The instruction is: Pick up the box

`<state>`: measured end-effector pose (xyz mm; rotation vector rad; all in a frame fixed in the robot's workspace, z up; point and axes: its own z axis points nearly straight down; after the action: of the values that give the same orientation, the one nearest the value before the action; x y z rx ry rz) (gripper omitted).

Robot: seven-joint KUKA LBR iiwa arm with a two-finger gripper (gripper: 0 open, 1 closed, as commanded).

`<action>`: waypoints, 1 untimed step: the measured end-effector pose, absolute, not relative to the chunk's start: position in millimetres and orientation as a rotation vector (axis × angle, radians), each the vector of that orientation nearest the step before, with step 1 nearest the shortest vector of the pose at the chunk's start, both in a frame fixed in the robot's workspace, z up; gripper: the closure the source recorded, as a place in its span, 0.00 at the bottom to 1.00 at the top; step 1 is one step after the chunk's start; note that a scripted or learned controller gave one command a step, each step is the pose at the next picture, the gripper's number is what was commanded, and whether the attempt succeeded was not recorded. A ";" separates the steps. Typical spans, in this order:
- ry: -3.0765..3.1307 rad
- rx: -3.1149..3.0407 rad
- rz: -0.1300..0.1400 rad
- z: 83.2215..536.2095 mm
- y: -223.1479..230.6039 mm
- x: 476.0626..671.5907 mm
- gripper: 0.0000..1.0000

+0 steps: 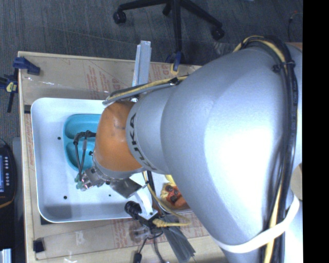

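Camera view shows the grey arm (216, 138) reaching in from the right and covering most of the scene, its orange band (115, 136) sitting just above the wrist. The end effector (85, 181) hangs low over the left white bin (46, 154), pointing down toward the bin floor. It appears as a small metallic cluster with dark cables looping up from it to the wrist, and whether it is open or closed cannot be told, nor whether anything is caught in it.

Just above and behind the end effector, partly under the orange band, lies a blue object (77, 136) with rounded edges on the bin floor; the end effector's cables cross in front of it. Whether this is the box cannot be told for sure, and whether the end effector touches it is hidden.

To the right of the end effector, past the wrist mount, a yellow and orange item (172, 194) peeks out from under the arm, mostly covered. Below and to the right of the end effector, a bundle of black cables and connectors (149, 221) hangs off the arm over the tabletop (77, 236). Far above the end effector, beyond the tabletop's edge, a black chair base (175, 15) stands on the grey floor.
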<state>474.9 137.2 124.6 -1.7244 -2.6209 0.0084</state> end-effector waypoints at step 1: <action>-2.438 -1.981 0.002 175.2 158.7 476.0 1.00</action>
<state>476.0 158.7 175.2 -1.9814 -2.4377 0.0023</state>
